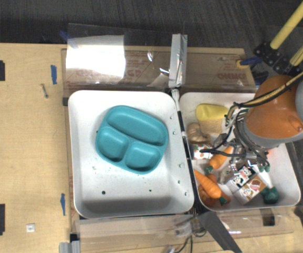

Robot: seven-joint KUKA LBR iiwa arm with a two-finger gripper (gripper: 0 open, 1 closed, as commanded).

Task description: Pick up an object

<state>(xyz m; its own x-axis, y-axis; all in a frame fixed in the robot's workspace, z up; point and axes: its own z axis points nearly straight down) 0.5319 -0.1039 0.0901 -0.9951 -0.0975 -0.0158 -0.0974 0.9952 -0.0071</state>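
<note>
My gripper (240, 159) is low inside the right bin (291, 165), below the arm's orange band (272, 115), and it hangs over a heap of toy food. Just left of it lies a small orange piece (218, 159). Directly below the gripper is a white and brown carton (248, 186). A carrot (210, 184) lies at the bin's front left. A yellow block (213, 115) and a beige lump (196, 134) sit toward the back left. A dark green item (271, 195) rests in the front right corner. The wrist and its cables hide what is under the gripper.
The left bin (88, 183) holds a teal divided plate (132, 137). A ridge (182, 141) separates the two bins. Clear plastic sheeting (125, 62) stands behind the bins. Yellow and black hoses (291, 22) cross the upper right. Wooden bench top (25, 141) extends to the left.
</note>
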